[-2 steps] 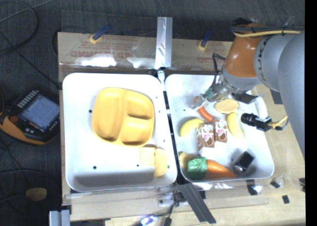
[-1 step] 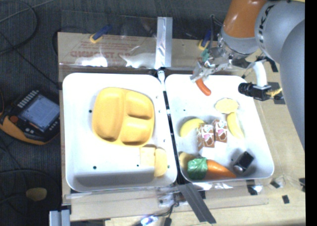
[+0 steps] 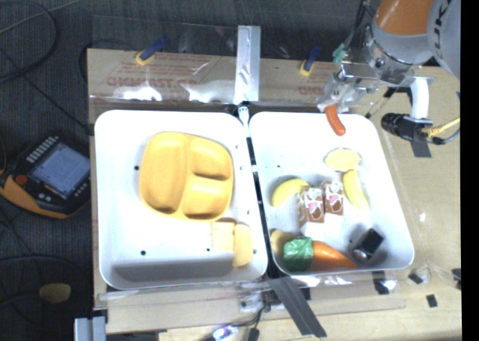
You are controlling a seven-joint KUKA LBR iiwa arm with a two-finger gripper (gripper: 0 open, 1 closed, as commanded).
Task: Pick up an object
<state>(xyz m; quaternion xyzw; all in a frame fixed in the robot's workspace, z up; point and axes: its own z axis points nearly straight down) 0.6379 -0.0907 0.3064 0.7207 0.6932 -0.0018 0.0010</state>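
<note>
Bench: two white bins. Left bin (image 3: 112, 205): yellow tray (image 3: 185, 173), centre. Right bin (image 3: 389, 182): toy food crowded toward 6 o'clock; 12 o'clock half open. Gripper (image 3: 334, 107), raised at that bin's 12 o'clock rim, pinches an orange sausage (image 3: 336, 121), which hangs over free room, probably mid-lift.

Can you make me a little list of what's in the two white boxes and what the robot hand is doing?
left bin: yellow divided tray, pale block
right bin: carrot, green toy, banana, black piece
end effector: above the right bin's far edge
held: small orange sausage, hanging between the fingers
</note>
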